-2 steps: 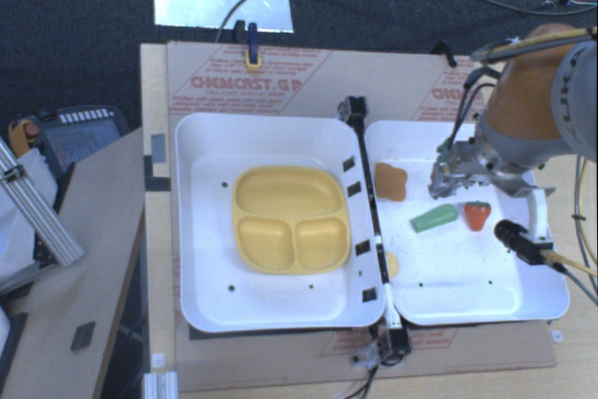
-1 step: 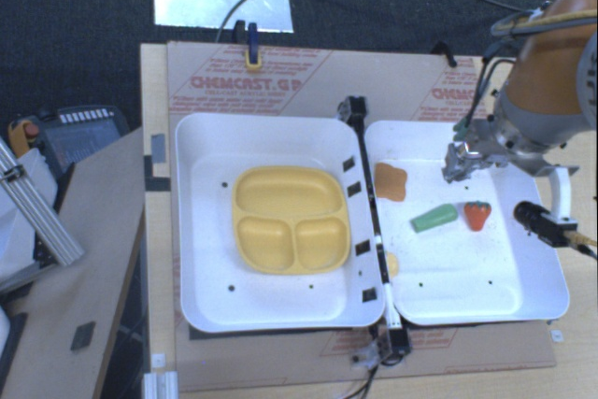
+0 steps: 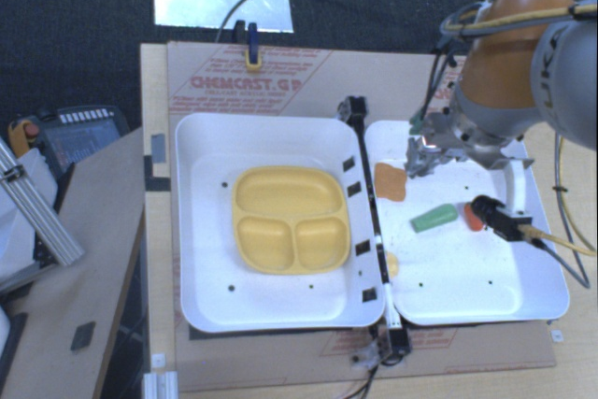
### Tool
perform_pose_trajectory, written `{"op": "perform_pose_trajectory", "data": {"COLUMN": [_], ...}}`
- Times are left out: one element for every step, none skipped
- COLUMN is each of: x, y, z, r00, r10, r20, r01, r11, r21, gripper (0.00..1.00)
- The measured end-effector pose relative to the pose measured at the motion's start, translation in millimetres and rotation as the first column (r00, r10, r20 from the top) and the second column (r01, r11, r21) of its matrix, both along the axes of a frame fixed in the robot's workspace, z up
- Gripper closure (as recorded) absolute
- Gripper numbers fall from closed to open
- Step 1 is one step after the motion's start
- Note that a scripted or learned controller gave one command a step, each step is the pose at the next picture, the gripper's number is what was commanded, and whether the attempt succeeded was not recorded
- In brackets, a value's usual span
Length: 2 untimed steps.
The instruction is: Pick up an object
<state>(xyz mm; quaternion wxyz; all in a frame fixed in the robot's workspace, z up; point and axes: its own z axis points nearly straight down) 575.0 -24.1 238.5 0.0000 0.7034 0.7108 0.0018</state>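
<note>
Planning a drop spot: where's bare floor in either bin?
Right bin: near half, below the green block, is mostly bare. Left bin: only strips around the yellow tray. Crowded at the right bin's far end, by the orange piece and tool.

A pale table (image 3: 156, 98) under a printed cardboard sheet (image 3: 280, 75)

We see the sheet lying flat on the table and covering most of it, with a bare strip of table left along the left side. Red lettering runs along the sheet's far edge, where a yellow and blue clamp (image 3: 252, 47) grips it. On the sheet we find two shallow white bins side by side, the left bin (image 3: 201, 229) and the right bin (image 3: 467, 276), meeting along a seam lined with black clips (image 3: 366, 192).
</note>
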Motion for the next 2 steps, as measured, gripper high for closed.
{"op": "perform_pose_trajectory", "data": {"x": [-7.6, -5.6], "y": [60.4, 110.0], "z": [-4.0, 2.0], "r00": [1.000, 1.000], "r10": [0.000, 0.000], "r20": [-0.002, -0.001], "r01": [0.000, 0.000], "r11": [1.000, 1.000], "r21": [0.000, 0.000], "gripper": [1.00, 1.00]}}
